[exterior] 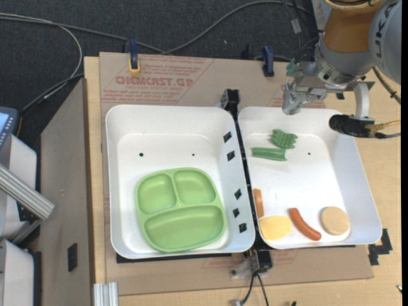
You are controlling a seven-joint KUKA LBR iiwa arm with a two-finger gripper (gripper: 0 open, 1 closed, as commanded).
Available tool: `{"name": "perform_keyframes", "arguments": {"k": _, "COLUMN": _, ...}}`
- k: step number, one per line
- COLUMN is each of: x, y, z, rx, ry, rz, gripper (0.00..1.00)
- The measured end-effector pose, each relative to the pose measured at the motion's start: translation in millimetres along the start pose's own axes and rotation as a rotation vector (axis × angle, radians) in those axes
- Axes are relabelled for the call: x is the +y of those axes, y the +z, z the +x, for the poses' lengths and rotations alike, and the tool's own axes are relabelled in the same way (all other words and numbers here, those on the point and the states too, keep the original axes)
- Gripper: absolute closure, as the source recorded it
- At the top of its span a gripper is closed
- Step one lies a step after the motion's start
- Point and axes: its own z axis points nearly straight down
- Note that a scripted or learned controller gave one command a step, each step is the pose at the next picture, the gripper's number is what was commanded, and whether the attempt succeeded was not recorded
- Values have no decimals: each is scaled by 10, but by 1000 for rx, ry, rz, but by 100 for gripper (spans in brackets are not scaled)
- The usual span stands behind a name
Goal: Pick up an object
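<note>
Hovering over the far rim of the right bin (357,164), the gripper (295,101), holding nothing, its opening too unclear to tell, is sitting just beyond the green bean (268,153), which is lying crosswise, slightly nearer the camera and left.

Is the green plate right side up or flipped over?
Right side up: the green plate lies flat in the left bin, its three hollows facing up.
</note>
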Motion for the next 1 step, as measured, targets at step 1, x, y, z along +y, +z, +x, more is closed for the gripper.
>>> {"name": "perform_keyframes", "arguments": {"k": 1, "x": 52, "y": 57, "z": 629, "rx": 0, "ry": -1, "rz": 3, "gripper": 100}}
